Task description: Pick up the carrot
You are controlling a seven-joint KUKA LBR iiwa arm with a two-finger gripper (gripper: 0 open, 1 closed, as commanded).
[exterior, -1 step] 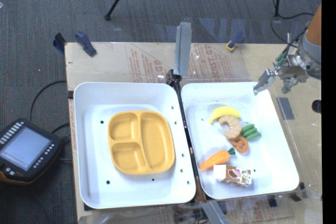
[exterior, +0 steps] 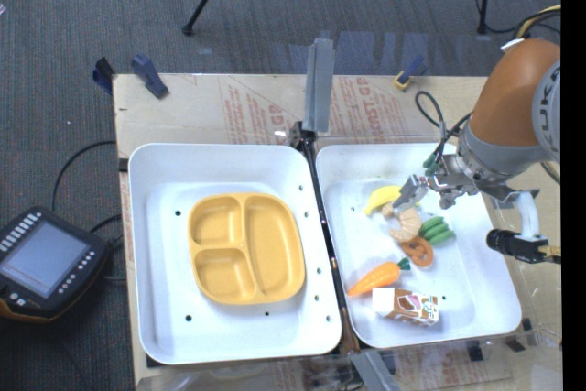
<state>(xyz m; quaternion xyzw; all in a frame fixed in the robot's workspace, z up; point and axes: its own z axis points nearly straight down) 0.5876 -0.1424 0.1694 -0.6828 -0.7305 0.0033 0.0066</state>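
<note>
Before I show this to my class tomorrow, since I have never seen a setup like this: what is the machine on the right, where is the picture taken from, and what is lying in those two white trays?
The picture comes from one fixed camera above the bench, looking down at a slant. The grey and orange shape on the right is a robot arm. Its gripper, a two-finger claw, hangs over the right bin, close to the upper toys; nothing can be seen between its fingers.

The left bin holds a yellow divided plate. In the right bin lie toy foods: a carrot near the bin's left side, a banana, a green piece, an orange slice-like piece and a small carton just below the carrot. The carrot lies untouched, apart from the gripper.

The device on the floor at left is a handheld control unit.
</note>
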